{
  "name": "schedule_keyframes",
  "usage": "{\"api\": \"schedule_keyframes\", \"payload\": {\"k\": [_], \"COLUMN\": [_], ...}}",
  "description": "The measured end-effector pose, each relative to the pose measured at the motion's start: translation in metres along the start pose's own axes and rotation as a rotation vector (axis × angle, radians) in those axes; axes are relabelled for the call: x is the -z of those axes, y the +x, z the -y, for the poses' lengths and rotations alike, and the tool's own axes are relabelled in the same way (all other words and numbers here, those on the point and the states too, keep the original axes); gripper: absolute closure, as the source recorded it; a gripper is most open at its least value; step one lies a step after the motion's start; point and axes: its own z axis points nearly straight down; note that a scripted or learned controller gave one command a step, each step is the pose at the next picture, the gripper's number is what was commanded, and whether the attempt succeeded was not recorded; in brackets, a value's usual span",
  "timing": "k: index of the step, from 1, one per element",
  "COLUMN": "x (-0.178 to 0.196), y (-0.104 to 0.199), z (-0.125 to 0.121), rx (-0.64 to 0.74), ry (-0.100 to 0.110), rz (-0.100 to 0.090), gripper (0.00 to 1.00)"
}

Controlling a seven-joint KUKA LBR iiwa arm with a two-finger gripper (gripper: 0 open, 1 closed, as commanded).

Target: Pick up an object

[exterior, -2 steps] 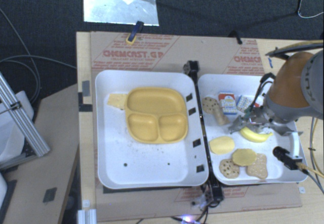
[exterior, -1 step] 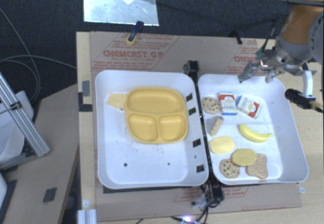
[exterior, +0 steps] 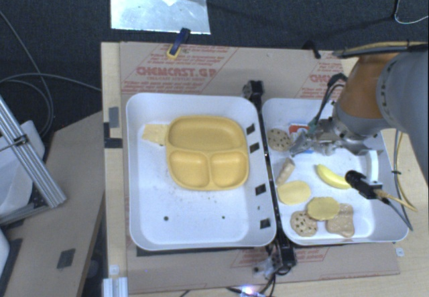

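Overhead, by label:
Arm: grey with an orange band, reaching in from 3 o'clock over the right bin (exterior: 385, 225)
Gripper (exterior: 299, 141): low over the right bin's upper left; whether it is spread or closed, I cannot tell
Round cookie (exterior: 279, 138): just at 9 o'clock of the gripper
Banana (exterior: 333, 177): bin centre
Yellow discs (exterior: 295, 192), chip cookie (exterior: 303, 223): toward 6 o'clock
Left bin (exterior: 147, 222): holds a yellow divided tray (exterior: 206, 151), perhaps a pale slice (exterior: 154, 133) at its 9 o'clock
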Motion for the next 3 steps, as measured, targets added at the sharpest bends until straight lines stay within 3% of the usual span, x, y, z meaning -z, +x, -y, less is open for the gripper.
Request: {"api": "schedule_keyframes", "payload": {"k": [1,2,3], "x": [0.000,0.000,0.011], "y": [0.026,0.032,0.035], "z": [-0.060,-0.061,-0.064], "rx": [0.010,0.001,0.002], "ry": [0.017,0.016,0.004], "rz": [0.005,0.013,0.007], "gripper": [0.00,0.00,1.00]}}
